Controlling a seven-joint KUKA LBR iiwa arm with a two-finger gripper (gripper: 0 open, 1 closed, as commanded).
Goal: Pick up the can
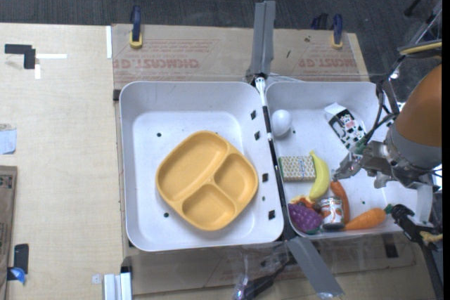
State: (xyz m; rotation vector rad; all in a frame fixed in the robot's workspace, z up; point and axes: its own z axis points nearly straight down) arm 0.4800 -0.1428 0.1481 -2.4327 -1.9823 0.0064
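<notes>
The can [332, 212] stands upright near the front edge of the right bin [316, 96], so its long axis is vertical and its top faces up toward the camera. Its label is red and white. It touches the purple grapes [304, 216] on its left and the carrot [365, 220] on its right. A second, smaller carrot [340, 194] lies just behind it, beside the banana [320, 178].

The arm [422, 116] reaches in from the right over the right bin. The orange band sits above the wrist, and the gripper [351, 166] points left, above the bin floor between the milk carton [345, 125] and the can. Whether the jaws are released or clenched cannot be told; nothing is visible between them.

The left bin [133, 151] holds a yellow divided plate [206, 181].
</notes>
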